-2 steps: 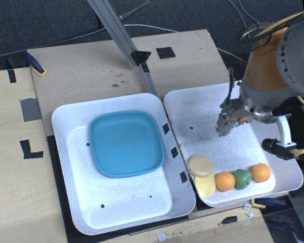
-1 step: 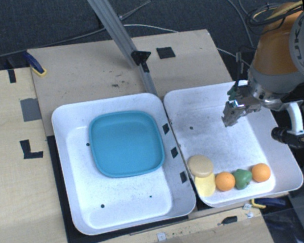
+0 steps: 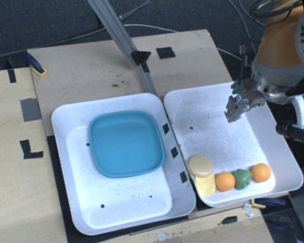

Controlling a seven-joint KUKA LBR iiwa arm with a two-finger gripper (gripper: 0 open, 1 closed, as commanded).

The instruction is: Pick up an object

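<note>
The right bin (image 3: 223, 135) holds a row of small items along its near edge: a tan round piece (image 3: 200, 166) on top of a yellow piece (image 3: 205, 185), an orange ball (image 3: 225, 181), a green item (image 3: 243, 178) and a second orange ball (image 3: 260, 172). My gripper (image 3: 235, 108) hangs over the far right part of that bin, well above the row, with nothing seen between its fingers.
A blue square plate (image 3: 126, 143) lies in the left bin (image 3: 80, 176). A grey metal bar (image 3: 120, 36) slants across the bench behind the bins. Cables run over the dark floor at the back right.
</note>
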